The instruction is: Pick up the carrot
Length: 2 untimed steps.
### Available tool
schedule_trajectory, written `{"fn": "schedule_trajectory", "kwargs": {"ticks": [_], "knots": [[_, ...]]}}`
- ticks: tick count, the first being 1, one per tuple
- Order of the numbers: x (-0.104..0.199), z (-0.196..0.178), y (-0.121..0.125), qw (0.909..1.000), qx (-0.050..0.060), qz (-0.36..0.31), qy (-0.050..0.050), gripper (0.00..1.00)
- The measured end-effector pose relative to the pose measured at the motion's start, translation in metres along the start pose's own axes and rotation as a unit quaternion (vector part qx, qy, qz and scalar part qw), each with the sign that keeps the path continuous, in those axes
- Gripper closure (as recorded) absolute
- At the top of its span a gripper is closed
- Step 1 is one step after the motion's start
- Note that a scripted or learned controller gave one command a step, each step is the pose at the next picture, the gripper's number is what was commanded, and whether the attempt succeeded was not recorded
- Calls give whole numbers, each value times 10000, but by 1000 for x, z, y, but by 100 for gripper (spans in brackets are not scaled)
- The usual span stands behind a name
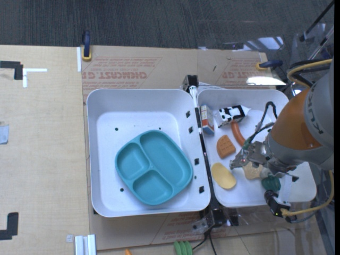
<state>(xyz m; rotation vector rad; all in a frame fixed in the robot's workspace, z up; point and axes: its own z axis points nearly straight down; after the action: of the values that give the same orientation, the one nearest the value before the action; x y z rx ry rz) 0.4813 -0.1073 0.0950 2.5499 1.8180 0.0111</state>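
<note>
A teal, three-compartment plastic tray (154, 167) is seen lying in the left white bin (101, 142). In the right white bin (212, 97), a black-and-white cow toy (232, 113), a small carton (206, 120), a brown bread-like slice (226, 146) and a yellow oval piece (223, 175) are found.

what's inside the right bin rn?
In the right bin: carrot, black-and-white cow toy, small carton, tan waffle-like piece, yellow chip-like piece. The gripper and arm cover the bin's right part.
</note>
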Motion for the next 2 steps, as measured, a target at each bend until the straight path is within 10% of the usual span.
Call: {"fn": "schedule_trajectory", "kwargs": {"ticks": [2], "knots": [[-68,-50,60,9996,72,-271,-9,0]]}}
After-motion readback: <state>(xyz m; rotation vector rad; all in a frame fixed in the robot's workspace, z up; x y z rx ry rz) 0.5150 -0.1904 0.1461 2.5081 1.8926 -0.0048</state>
